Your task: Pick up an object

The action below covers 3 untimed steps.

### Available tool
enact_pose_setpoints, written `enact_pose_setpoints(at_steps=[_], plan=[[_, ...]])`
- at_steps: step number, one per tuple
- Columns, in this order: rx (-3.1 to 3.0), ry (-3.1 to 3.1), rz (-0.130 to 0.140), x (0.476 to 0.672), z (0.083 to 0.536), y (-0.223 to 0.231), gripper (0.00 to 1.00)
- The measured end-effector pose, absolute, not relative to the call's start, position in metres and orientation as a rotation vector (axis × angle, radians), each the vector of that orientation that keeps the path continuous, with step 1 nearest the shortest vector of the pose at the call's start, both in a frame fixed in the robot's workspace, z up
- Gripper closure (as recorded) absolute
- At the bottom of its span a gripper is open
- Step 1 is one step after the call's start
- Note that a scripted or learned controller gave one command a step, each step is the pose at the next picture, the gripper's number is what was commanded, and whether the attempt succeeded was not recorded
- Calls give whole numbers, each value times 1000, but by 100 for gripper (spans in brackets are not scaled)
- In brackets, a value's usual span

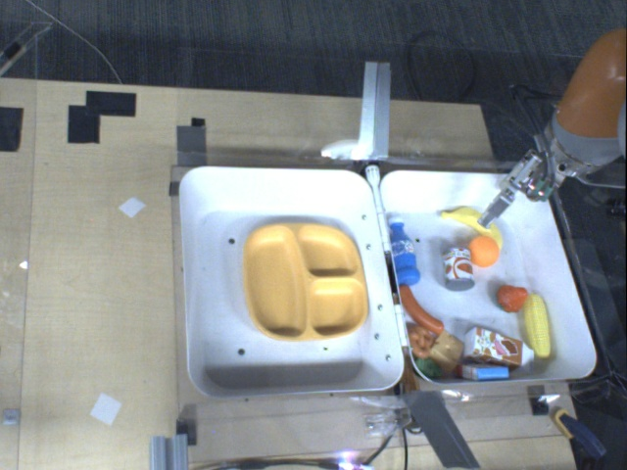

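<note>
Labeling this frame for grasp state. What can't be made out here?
- Gripper, camera view: too small and slanted over the banana to tell finger state or contact.
- Arm: cut off by the right edge.
- Can and carton: labels too small to read.
- Items in the right bin's near-left corner, by the hot dog: piled and overlapping, hard to separate.

Pale wooden bench [88,292] before dark carpeted floor [245,18].

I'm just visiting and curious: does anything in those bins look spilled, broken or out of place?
Nothing stands out. The yellow tray lies flat in the left bin; the toy food lies jumbled but contained in the right bin.
</note>
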State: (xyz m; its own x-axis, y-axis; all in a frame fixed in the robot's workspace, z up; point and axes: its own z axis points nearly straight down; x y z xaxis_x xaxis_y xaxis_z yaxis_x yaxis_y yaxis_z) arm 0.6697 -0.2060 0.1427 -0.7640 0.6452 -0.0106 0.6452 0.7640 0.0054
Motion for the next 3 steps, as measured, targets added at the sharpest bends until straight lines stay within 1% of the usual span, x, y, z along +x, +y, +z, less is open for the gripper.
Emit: enact_pose_setpoints(at_steps=[1,2,3], plan=[[1582,2709,3,649,110,-205,0],[1479,2767,-22,667,92,-160,0],[1459,2758,1,673,103,-154,100]])
